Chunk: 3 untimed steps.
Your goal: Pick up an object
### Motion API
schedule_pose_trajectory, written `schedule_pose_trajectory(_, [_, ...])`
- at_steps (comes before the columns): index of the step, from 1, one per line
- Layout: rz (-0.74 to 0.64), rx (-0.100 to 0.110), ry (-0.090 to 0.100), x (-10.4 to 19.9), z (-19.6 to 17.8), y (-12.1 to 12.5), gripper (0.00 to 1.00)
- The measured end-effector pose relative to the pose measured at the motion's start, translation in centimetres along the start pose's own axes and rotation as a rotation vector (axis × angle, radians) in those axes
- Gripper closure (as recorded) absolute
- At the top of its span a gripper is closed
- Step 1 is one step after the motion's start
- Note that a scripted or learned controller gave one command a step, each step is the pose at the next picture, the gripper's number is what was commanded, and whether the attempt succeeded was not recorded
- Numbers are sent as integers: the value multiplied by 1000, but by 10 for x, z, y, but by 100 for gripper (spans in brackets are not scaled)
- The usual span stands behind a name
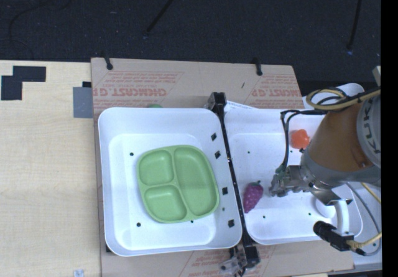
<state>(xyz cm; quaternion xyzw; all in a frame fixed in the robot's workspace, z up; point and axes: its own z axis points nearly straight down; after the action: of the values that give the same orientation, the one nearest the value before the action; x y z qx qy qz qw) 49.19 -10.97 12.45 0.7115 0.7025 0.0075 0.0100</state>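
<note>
We see the gripper (pixel 281 183) low in the right bin (pixel 267 132), just beside the purple object (pixel 252 197), which lies near the divider. We cannot tell the state of its jaws. If it closes from here, it can miss the object or push it against the wall.

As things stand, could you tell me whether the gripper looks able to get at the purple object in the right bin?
Probably yes. The gripper sits low in the right bin, just beside the purple object, with bare bin floor between them and nothing in the way.
</note>
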Motion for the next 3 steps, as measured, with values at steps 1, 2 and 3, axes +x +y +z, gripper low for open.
schedule_pose_trajectory(1, [-14,24,4,1,-43,6,100])
schedule_pose_trajectory(2, [-14,24,4,5,-86,11,100])
schedule_pose_trajectory(3, [-13,22,3,-5,-142,8,100])
